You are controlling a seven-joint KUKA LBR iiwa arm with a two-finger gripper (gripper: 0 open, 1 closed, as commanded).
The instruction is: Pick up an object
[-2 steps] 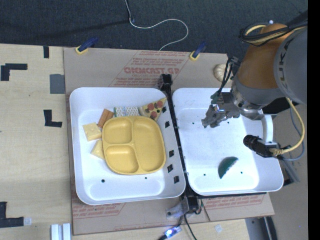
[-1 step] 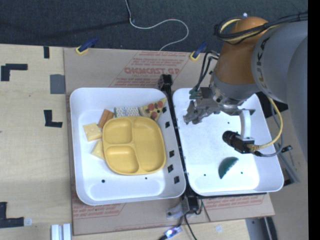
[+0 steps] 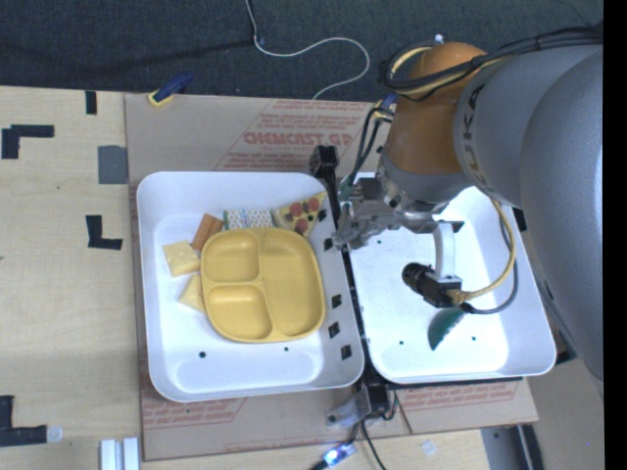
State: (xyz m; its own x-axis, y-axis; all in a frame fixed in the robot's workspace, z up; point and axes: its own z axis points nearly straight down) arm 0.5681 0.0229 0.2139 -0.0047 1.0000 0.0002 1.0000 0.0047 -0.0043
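Note:
My gripper hangs over the divider between the two bins, at the upper right corner of the yellow divided plate. That plate lies in the left bin and covers most of its floor. Peeking out from under the plate's far edge are a brown block, pale yellow pieces, a patterned card and a colourful flat item. In the right bin a small teal object lies near the front. Nothing can be seen held in the gripper.
The grey arm with its orange band covers the far half of the right bin. A black cylindrical part on a yellow cable hangs from the arm above the teal object. Cardboard lies under both bins.

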